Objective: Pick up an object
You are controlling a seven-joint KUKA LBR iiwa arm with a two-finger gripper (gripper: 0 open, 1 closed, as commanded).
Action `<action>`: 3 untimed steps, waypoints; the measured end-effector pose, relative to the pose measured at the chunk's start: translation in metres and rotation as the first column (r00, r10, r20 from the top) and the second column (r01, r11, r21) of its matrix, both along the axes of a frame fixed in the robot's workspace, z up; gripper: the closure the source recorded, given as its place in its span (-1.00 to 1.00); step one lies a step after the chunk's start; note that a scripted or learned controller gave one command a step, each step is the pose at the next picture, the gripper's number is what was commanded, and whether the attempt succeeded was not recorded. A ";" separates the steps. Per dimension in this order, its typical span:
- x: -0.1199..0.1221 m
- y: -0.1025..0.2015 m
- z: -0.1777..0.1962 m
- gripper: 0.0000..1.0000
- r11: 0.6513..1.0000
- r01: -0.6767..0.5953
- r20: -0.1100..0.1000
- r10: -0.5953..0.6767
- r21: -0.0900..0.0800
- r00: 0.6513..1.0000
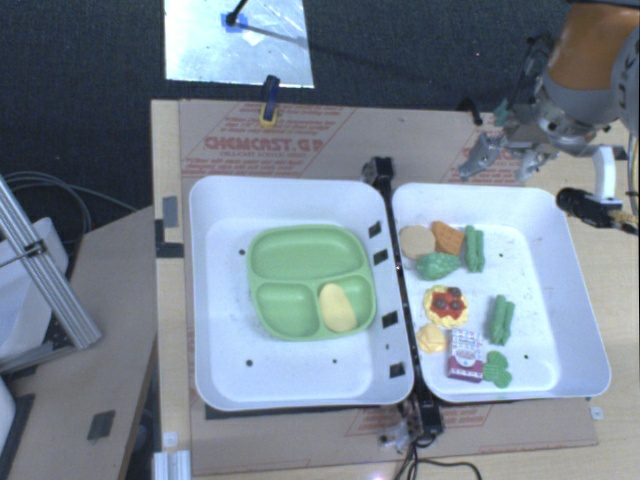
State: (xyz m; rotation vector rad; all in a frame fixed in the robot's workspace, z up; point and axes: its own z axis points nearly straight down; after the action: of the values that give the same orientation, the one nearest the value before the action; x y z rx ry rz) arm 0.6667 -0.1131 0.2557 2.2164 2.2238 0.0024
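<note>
Currently your jaws (503, 155) hang over the counter (300, 138) just past the far rim of the right bin (575, 268), apart from every item; you cannot tell from this angle how wide they stand, and nothing shows between them.

Below and nearest the jaws, in the right bin:
- round tan piece (415, 240), touching an orange wedge (448, 237)
- upright green pod (474, 248), just beside the wedge
- dark green leafy piece (437, 265), under those two

Further from the jaws, same bin:
- yellow disc with red and dark toppings (446, 305)
- second green pod (500, 319), beside that disc
- small pale yellow piece (432, 339)
- red and white printed packet (465, 355)
- green broccoli-like piece (496, 368), touching the packet's side, furthest from the jaws in this bin

Well apart from the jaws, across the divider, in the left bin (215, 268):
- green compartment tray (305, 258)
- yellow oblong piece (339, 307), lying in the tray's small compartment on the side toward the right bin

Beyond the bins, far from the jaws:
- yellow and blue clip (269, 102) at the counter's far edge
- shiny metal sheet (237, 26) on the dark floor
</note>
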 end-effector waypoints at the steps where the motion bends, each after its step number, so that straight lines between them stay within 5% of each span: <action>1: -0.010 0.007 -0.175 -1.00 1.000 0.003 -0.006 -0.003 0.003 1.000; 2: -0.005 0.006 -0.153 1.00 1.000 0.002 0.009 -0.002 -0.001 1.000; 3: -0.005 0.006 -0.155 -1.00 1.000 0.002 0.007 -0.002 0.000 1.000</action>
State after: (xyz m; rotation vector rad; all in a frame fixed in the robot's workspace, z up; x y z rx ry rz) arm 0.6613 -0.1074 0.1011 2.2147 2.2181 0.0096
